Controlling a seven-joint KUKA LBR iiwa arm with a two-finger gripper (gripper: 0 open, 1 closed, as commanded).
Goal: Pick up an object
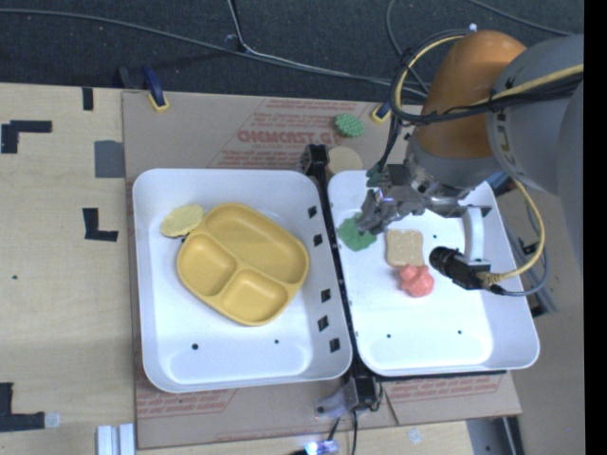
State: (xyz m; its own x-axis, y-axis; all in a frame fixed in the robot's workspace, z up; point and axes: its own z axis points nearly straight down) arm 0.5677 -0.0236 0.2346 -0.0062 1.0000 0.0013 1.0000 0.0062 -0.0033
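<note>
The pick-up was not done yet.

The gripper (372, 218) was low in the right bin (446, 349), just over a green piece (358, 237); I cannot tell its state. A tan slice (404, 246) and pink lump (415, 281) lay close by. The left bin (180, 358) held a yellow tray (242, 263). Both bins sat on a cardboard-covered surface (237, 131).

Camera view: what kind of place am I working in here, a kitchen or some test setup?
Most likely a lab test bench, not a kitchen. Two white bins, left and right, sit on printed cardboard, toy-like items such as a yellow divided tray fill them, and loose cables cross the dark floor.
</note>
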